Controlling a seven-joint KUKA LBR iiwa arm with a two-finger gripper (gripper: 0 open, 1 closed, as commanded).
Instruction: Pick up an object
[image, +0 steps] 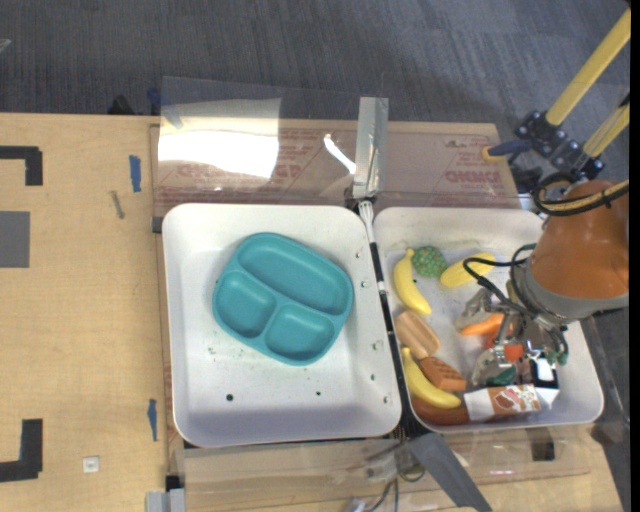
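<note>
Object: not picked yet, as far as I can judge; nothing visibly lifted clear of the right bin (590, 400).
Gripper (515, 345): down low inside the right bin, among the toy food; wiring and metal parts clutter it.
Jaws: cannot tell if spread or closed, and cannot tell if anything sits between them.
Likely target: carrot (481, 325), just left of the jaws, orange, slim, lying flat; a guess only.
Below jaws: small carton (505, 401), white and brown, on its side near the front wall.
Further left: sausage (416, 333), two bananas (409, 285) (428, 386), green broccoli (430, 262).
Far left: teal divided plate (283, 297) in the left bin (200, 400).
Left to do: close on one item, lift it out.
</note>
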